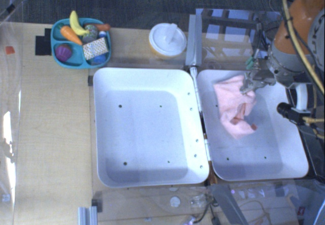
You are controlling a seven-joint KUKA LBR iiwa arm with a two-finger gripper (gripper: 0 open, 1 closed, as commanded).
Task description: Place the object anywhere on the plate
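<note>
A crumpled pink cloth [231, 107] lies in the right white bin [269, 163], in its upper left part. My gripper [250, 86] is right at the cloth's upper right corner, touching or just above it. The blue divided plate [76, 61] sits on the bench at the far left, beyond the left bin. It carries toy food: a banana [76, 23], a carrot [70, 34], a purple piece [63, 52] and a speckled block [96, 47].
The left white bin [147, 127] lies between the plate and the right bin. A white and yellow lidded bowl [167, 40] stands behind the bins. A grey frame [223, 31] rises behind the right bin. Cables hang near the arm [297, 21].
</note>
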